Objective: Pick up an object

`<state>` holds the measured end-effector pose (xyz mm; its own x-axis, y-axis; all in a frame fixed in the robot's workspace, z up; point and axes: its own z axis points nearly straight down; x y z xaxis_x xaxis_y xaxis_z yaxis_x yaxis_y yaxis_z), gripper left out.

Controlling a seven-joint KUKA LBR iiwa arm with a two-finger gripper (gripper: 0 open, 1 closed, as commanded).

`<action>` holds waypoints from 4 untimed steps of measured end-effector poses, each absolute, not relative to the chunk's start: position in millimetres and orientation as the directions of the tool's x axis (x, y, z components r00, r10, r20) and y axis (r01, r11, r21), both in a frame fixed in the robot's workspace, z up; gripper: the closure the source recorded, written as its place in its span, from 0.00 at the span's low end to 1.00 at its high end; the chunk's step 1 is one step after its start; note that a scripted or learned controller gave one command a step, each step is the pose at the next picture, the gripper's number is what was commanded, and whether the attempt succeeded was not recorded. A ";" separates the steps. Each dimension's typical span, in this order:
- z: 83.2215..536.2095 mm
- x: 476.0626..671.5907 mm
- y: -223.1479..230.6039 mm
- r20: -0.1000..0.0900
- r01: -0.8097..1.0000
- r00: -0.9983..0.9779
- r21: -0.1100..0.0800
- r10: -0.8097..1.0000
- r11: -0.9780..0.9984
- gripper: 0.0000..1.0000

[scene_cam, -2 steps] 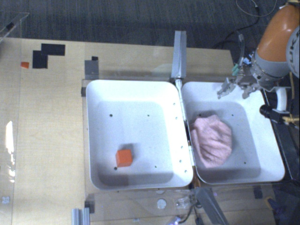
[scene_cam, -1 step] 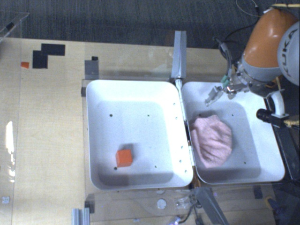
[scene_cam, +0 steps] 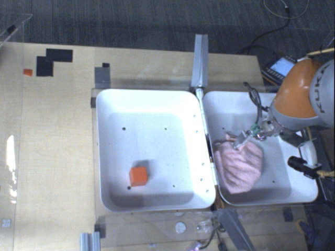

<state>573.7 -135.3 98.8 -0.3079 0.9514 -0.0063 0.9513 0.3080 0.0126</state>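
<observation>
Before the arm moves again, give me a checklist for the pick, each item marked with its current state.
1. Gripper in the right bin: ok.
2. Gripper over a target: ok, it sits at the top edge of the pink cloth.
3. Cloth held between the fingers: cannot tell, the tips are too small to read.
4. Cloth fully inside the bin walls: ok.
5. Orange block out of the arm's way: ok, it lies in the left bin.
6. Cables near the wrist free of the cloth: cannot tell.
</observation>
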 end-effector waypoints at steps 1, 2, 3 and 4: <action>94.4 542.7 -150.3 -0.011 0.945 -0.325 0.023 0.946 0.325 0.00; 133.5 529.1 -178.4 -0.008 0.878 -0.479 0.009 0.878 0.479 0.00; 90.1 571.1 -137.6 -0.010 0.841 -0.541 0.013 0.841 0.541 0.00; 104.5 575.4 -137.0 -0.019 0.840 -0.541 0.023 0.841 0.542 1.00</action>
